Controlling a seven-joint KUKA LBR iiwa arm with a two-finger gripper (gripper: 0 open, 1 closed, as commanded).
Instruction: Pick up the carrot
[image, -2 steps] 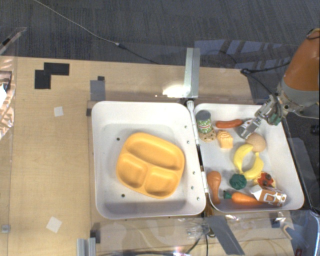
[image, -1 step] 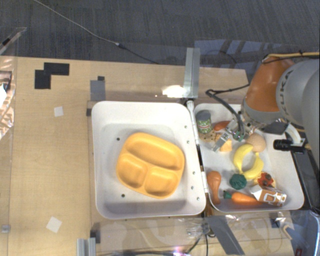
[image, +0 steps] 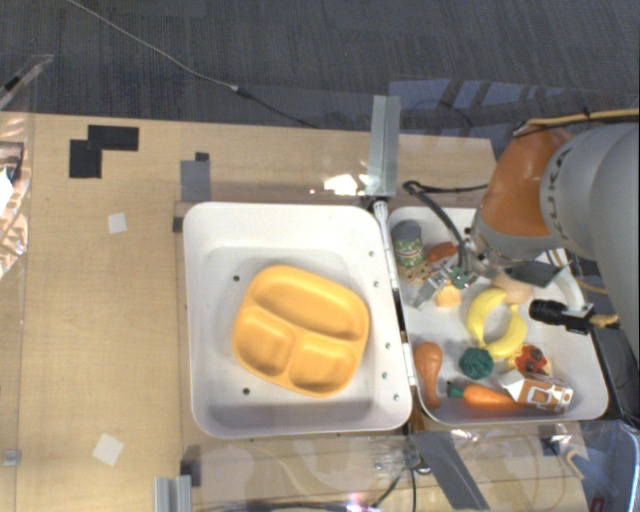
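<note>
The carrot (image: 490, 398) is an orange tapered piece lying flat along the front edge of the right bin (image: 598, 398), just below a green broccoli piece (image: 477, 362). My gripper (image: 441, 284) hangs low over the back left part of that bin, beside a small can (image: 407, 243) and a yellow banana (image: 493, 318). It is well behind the carrot and apart from it. The grey arm with its orange band (image: 520, 190) comes in from the right and hides the bin's back right corner.
A brown-orange oblong food piece (image: 428, 366) lies left of the carrot, and a small carton (image: 541, 395) touches its right end. A red-and-dark piece (image: 532, 358) sits behind the carton. The left bin (image: 205, 300) holds a yellow divided plate (image: 300, 328).
</note>
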